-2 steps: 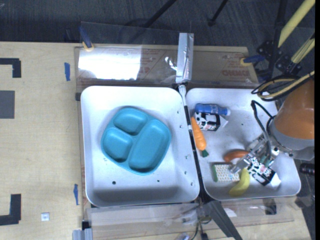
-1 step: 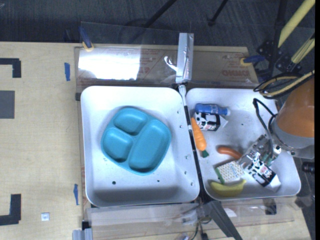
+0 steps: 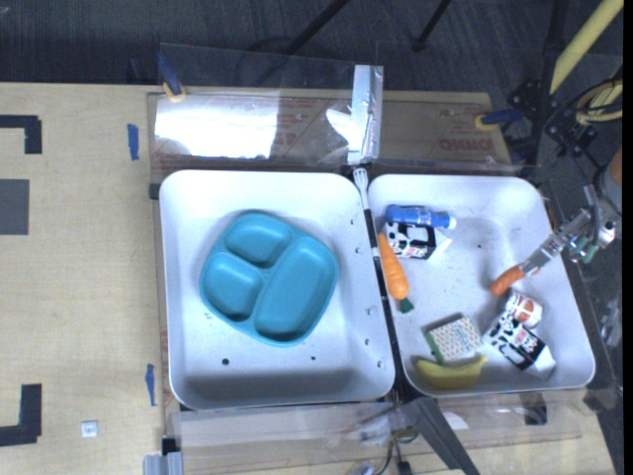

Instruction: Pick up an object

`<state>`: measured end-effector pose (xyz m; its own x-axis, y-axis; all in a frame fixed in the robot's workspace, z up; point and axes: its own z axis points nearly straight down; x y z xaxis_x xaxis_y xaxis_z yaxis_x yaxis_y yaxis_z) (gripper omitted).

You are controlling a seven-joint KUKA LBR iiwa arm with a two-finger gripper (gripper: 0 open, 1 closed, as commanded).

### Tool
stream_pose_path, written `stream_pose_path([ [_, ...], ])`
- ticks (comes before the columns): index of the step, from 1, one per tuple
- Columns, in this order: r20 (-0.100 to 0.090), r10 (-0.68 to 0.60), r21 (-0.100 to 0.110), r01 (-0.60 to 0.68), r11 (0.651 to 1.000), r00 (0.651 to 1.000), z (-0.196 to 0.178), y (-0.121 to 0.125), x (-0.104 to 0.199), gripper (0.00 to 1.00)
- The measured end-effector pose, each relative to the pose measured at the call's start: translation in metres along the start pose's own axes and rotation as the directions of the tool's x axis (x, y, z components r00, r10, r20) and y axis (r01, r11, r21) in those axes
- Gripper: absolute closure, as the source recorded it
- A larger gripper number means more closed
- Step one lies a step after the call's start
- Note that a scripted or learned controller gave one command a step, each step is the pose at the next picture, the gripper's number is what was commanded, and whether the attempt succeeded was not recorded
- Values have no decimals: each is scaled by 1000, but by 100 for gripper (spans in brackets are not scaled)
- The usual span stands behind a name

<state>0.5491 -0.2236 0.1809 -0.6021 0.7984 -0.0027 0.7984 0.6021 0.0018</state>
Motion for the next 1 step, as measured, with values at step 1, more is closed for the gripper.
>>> stream_pose_path([
  [1,0,0,0,0,1000,1000,0,0,0,0],
])
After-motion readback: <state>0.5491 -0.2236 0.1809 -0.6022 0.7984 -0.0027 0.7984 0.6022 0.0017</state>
